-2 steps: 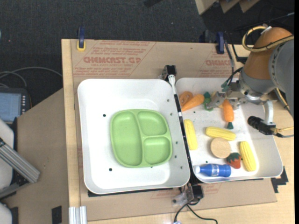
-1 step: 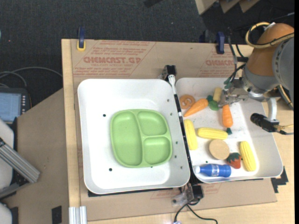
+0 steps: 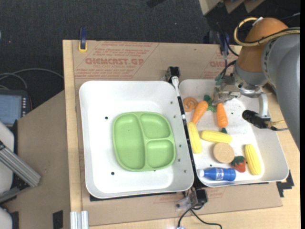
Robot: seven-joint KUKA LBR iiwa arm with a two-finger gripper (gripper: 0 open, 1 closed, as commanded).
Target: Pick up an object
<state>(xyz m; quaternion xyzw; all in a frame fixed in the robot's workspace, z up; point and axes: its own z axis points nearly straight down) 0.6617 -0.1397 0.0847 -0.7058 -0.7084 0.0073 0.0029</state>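
Observation:
The right bin [image 3: 279,163] holds several toy foods. Two orange carrots [image 3: 199,111] [image 3: 221,116] lie near its far side, with a small tan swirl piece [image 3: 189,103] to their left. Yellow corn cobs lie at the left wall [image 3: 194,137], in the middle [image 3: 216,136] and at the right [image 3: 253,159]. A round tan disc [image 3: 223,152], a small red piece [image 3: 239,164] and a blue bottle [image 3: 218,174] sit toward the near side. My gripper [image 3: 220,98] hangs low over the far part of this bin, just above the tops of the two carrots.
The left bin [image 3: 95,104] holds a green divided plate [image 3: 143,140]. A black clip [image 3: 173,73] sits at the far end of the wall between the bins. The grey arm with its orange band [image 3: 259,37] comes in from the upper right.

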